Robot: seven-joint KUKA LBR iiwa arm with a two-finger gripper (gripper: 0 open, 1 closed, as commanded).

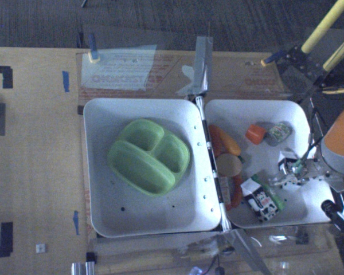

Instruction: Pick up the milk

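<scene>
The milk (pixel 261 198) is a small white carton with black print and a green edge. It lies on its side near the front of the right bin (pixel 301 114). My gripper (pixel 290 173) hangs over the right part of that bin, just up and to the right of the carton and apart from it. The arm with its orange band (pixel 339 139) comes in from the right edge. The gripper's metal parts are small and cluttered here, so I cannot make out its state. Nothing shows held in it.
The right bin also holds an orange carrot-like piece (pixel 226 141), a tan round item (pixel 229 165), a red stick (pixel 236 191), an orange cup (pixel 255 133) and a grey-green can (pixel 278 132). A green divided plate (pixel 149 156) lies in the left bin (pixel 97 125).
</scene>
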